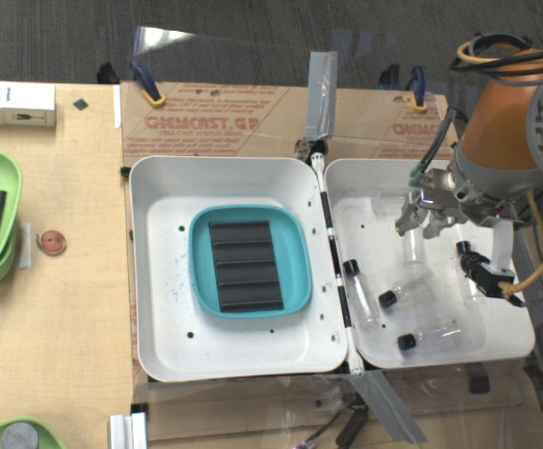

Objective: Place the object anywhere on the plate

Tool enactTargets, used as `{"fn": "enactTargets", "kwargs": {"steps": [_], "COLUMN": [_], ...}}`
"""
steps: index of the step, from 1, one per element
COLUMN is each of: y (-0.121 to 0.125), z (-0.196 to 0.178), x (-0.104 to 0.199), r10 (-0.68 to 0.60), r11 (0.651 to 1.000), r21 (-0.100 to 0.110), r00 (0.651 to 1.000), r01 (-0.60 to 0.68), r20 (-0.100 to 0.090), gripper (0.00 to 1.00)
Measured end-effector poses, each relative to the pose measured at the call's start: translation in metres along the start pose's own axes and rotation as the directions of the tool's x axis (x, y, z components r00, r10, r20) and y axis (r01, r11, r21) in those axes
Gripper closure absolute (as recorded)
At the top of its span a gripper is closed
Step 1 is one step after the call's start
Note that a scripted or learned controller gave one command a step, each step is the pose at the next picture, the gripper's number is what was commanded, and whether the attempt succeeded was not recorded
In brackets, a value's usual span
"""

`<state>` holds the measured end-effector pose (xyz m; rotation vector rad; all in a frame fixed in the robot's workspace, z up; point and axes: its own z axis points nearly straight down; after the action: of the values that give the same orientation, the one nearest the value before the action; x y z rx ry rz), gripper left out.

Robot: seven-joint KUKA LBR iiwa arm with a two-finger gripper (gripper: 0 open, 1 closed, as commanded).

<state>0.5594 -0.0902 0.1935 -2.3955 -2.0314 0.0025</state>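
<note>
At the far left of the bench we note a green tray (0, 171) holding a dark slab, and beside it a small reddish disc (52, 242) on the wood. A white box (13, 106) lies at the upper left.

Moving right, we find the left bin (159, 325) with a teal plate (294, 260) resting flat in its middle. A black ribbed insert (245, 267) lies on the plate.

In the right bin (495, 344) we record several clear plastic vials with black caps lying on the floor: one long vial (355, 286) close to the bin's left wall, a short one (391, 296) near the middle, and another (407, 341) toward the near edge. None of them touches the plate.

At the right, the arm (500, 134) with its orange band hangs over the right bin. The gripper (413, 223) points down above a clear vial (413, 249) standing just under it. We cannot tell whether it is closed on the vial or merely above it.
</note>
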Motion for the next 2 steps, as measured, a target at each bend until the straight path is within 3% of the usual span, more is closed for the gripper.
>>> {"fn": "enactTargets", "kwargs": {"steps": [2], "y": [0.0004], "z": [-0.0157], "x": [-0.0044], "r10": [0.005], "r11": [1.000], "r21": [0.004], "r00": [1.000], "r01": [-0.005], "r20": [0.002], "gripper": [1.00]}}
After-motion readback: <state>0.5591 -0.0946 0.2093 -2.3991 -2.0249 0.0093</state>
